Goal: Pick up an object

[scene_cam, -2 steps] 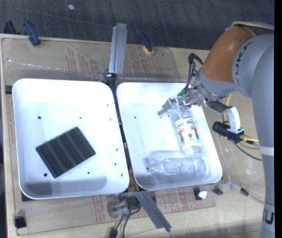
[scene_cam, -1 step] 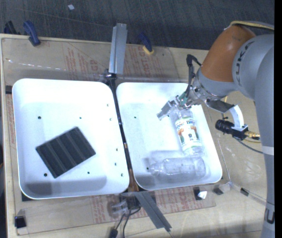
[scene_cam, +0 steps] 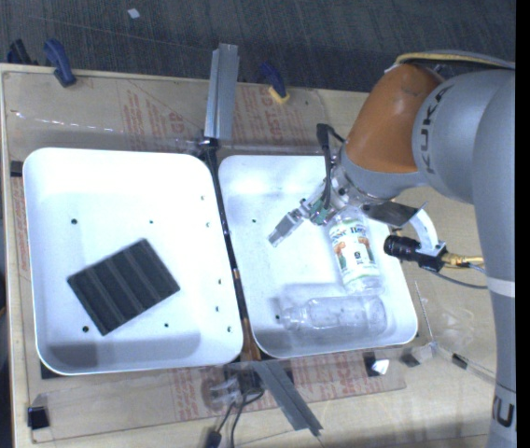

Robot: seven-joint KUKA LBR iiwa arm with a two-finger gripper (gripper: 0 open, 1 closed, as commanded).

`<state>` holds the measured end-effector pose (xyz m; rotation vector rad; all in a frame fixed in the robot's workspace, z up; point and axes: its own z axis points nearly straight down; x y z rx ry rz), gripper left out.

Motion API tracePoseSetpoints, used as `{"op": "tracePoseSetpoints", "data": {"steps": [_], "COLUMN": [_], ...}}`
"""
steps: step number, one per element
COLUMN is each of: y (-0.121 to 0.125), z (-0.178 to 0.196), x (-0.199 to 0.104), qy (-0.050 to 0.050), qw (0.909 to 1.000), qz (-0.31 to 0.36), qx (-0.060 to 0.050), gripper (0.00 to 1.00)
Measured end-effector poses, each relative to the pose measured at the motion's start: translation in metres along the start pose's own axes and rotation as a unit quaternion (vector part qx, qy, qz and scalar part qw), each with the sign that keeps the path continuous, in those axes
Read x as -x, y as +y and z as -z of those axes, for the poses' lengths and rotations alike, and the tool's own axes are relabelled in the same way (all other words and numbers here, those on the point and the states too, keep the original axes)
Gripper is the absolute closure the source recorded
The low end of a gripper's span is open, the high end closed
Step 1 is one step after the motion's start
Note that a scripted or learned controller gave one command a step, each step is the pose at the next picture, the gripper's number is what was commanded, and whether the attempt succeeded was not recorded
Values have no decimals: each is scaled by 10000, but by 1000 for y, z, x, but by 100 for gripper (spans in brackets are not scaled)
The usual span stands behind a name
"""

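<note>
On the left, the left bin (scene_cam: 41, 194) holds one dark ribbed pad (scene_cam: 123, 286), lying flat and skewed toward its near-left part, well apart from the arm. A grey divider bar (scene_cam: 220, 91) runs down the tabletop (scene_cam: 106, 96) between the two bins.

In the right bin (scene_cam: 256, 194) lie the likelier targets: a white labelled bottle (scene_cam: 354, 250) lying on its side, and just below it a clear plastic bottle (scene_cam: 335, 313) along the near wall, the two touching or nearly so. The gripper (scene_cam: 288, 227) hangs over the bin floor just left of the white bottle's cap end; one grey finger (scene_cam: 284, 229) sticks out leftward, with nothing seen between the fingers (how wide they stand I cannot tell, since the wrist hides the other side). Above it sits the orange-banded arm (scene_cam: 433, 129).

The risks, as I judge them: the fingers look offset from the white bottle, so a closing could catch air or only clip the cap; both bottles are round and smooth, so a push could roll them together against the wall.
</note>
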<state>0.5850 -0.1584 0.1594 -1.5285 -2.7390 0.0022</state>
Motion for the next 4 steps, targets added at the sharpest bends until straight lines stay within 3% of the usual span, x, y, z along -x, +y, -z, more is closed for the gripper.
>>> {"op": "tracePoseSetpoints", "data": {"steps": [1,2,3,4], "y": [-28,-28,-23,-39], "z": [-6,-6,-19,16], "x": [44,44,47,35], "qy": [-22,-25,-27,-14], "qw": [10000,10000,9963,9992], "qz": [68,67,-862,-391], "qx": [17,19,21,15], "gripper": [0,0,0,0]}}
